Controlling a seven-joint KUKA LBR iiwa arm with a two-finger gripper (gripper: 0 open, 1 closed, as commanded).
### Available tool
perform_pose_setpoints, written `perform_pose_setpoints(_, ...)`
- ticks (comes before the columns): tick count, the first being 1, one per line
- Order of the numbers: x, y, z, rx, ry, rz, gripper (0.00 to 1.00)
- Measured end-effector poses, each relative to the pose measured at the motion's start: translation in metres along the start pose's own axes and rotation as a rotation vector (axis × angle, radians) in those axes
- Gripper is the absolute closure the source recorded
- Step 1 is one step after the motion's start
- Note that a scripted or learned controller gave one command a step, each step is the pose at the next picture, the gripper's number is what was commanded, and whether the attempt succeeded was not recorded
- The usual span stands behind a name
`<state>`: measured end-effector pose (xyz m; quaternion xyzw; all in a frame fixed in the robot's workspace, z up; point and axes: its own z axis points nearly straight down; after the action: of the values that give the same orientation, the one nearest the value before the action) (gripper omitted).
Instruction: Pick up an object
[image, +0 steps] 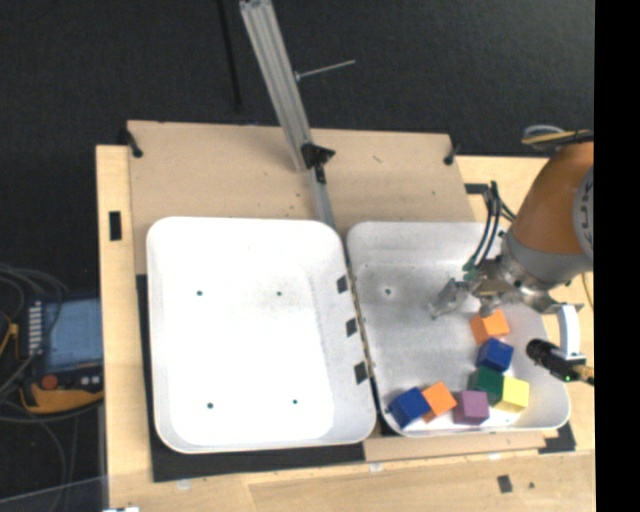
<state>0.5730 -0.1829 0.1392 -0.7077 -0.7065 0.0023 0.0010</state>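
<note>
The blocks are all bunched up in the right bin (400, 250), near its front right corner: an orange cube (490, 325), two blue ones (494, 354) (408, 405), a green (487, 382), a yellow (515, 392), a purple (471, 406) and another orange (439, 398). The tool (450, 297) is seen hanging over the bin floor just left of the top orange cube, with nothing gripped; whether it's released or clenched can't be told. The left bin (250, 330) sits alongside on the surface (290, 165).

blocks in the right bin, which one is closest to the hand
The upper orange block, at the top of the cluster, just below and right of the hand. The other orange block lies lower, in the bottom row.
</note>
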Motion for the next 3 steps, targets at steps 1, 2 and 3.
perform_pose_setpoints(1, 0.001, 0.003, -0.015, -0.01, 0.003, 0.004, 1.0)
perform_pose_setpoints(2, 0.01, 0.002, -0.068, -0.012, 0.001, -0.006, 1.0)
perform_pose_setpoints(3, 0.009, 0.003, -0.097, -0.01, 0.001, -0.006, 1.0)
